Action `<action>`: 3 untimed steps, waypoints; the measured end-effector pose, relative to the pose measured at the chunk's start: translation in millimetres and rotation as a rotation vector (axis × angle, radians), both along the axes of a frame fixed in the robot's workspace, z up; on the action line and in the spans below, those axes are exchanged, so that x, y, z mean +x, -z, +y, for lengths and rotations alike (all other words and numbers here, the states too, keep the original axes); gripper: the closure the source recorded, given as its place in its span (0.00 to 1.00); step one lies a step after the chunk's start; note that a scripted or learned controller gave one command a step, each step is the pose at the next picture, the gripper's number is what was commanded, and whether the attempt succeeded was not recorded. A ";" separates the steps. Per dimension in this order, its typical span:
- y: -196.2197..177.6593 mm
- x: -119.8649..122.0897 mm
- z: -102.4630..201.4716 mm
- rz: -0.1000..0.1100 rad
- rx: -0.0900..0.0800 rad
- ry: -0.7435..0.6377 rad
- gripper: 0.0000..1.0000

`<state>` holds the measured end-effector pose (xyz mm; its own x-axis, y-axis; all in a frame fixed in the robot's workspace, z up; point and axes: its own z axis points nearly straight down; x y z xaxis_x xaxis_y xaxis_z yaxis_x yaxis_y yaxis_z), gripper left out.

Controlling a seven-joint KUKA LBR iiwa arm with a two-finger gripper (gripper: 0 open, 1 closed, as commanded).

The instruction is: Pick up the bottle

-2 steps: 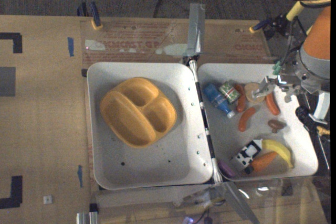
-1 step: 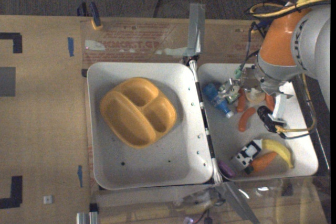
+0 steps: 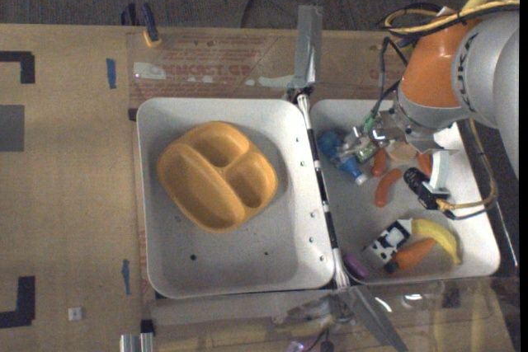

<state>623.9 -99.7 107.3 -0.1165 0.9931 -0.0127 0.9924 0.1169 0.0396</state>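
The bottle (image 3: 337, 149) is blue and lies on its side in the far left part of the right bin (image 3: 483, 255), its narrow end pointing toward the bin's middle. My gripper (image 3: 365, 146) hangs low over the bin, right against the bottle's right side. The grey and orange wrist covers the bin's far right part. How the gripper meets the bottle is hidden by its own metal parts.
An orange sausage-shaped toy (image 3: 385, 187) lies just right of the bottle. A banana (image 3: 442, 237), a carrot (image 3: 413, 253), a black-and-white block (image 3: 387, 243) and a small purple piece (image 3: 355, 266) sit near the front. The left bin (image 3: 157, 260) holds a yellow divided plate (image 3: 216, 174).
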 end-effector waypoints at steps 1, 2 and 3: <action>-11.5 1.6 0.9 -0.005 0.002 0.001 1.00; -129.6 -39.4 37.0 0.038 0.017 0.474 1.00; -129.5 -39.4 37.2 0.039 0.017 0.474 0.00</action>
